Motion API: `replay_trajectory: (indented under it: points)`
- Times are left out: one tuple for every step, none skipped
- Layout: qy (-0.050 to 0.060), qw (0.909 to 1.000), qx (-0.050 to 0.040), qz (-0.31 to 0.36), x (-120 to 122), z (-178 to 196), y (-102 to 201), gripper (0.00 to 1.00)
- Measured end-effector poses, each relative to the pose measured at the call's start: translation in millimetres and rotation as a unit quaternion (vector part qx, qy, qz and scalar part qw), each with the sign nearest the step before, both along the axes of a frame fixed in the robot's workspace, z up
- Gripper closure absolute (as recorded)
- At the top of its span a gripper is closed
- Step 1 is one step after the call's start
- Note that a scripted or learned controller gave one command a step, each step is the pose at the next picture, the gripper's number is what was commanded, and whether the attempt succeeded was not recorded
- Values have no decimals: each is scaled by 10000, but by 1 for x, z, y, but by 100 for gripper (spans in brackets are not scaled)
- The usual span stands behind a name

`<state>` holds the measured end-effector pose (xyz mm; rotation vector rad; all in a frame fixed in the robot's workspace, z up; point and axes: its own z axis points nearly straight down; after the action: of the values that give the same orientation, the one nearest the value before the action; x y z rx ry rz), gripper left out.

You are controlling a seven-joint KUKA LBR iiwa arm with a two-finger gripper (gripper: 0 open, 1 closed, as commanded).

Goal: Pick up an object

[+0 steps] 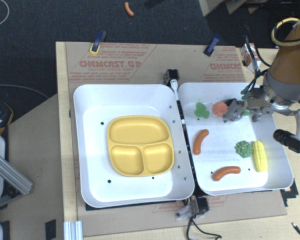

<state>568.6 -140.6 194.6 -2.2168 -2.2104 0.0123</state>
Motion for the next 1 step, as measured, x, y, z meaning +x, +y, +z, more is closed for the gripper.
replay_trajectory:
  points:
    - [-70,10000,-12,15,3,7,0,0]
